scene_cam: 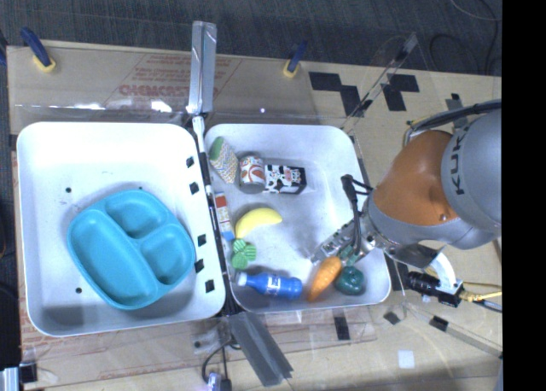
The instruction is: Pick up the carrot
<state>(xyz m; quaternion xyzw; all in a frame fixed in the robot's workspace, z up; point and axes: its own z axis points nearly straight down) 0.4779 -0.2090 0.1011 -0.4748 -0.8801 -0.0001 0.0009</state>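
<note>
Right now the gripper (pixel 343 248) sits just above the carrot (pixel 323 278), finger state unclear.

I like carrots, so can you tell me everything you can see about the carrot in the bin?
The carrot is a small orange toy, smooth like plastic, fat in the middle and narrower toward its lower end. It lies tilted near the bottom right corner of the right bin. The blue bottle lies just to its left and a dark green toy sits on its right, close against it. The gripper is right above its upper end. I cannot tell if it touches.
</note>
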